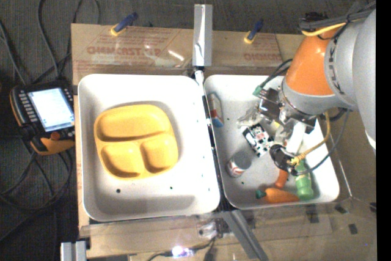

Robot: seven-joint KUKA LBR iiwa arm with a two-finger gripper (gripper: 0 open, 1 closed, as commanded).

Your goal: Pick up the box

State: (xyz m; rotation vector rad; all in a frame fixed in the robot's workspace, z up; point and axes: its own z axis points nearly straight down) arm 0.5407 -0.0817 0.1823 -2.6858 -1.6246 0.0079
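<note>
— What does the grey, rounded metal arm look like?
— Smooth pale-grey casing, with a broad glossy orange band above the wrist.
— And below the band?
— A dark, cluttered metal gripper assembly, with thin yellow and black cables looping beside it.

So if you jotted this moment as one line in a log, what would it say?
arm: over right bin | gripper: at the box, grasp unconfirmed | nearby: can, carrot | left bin: yellow tray
</note>
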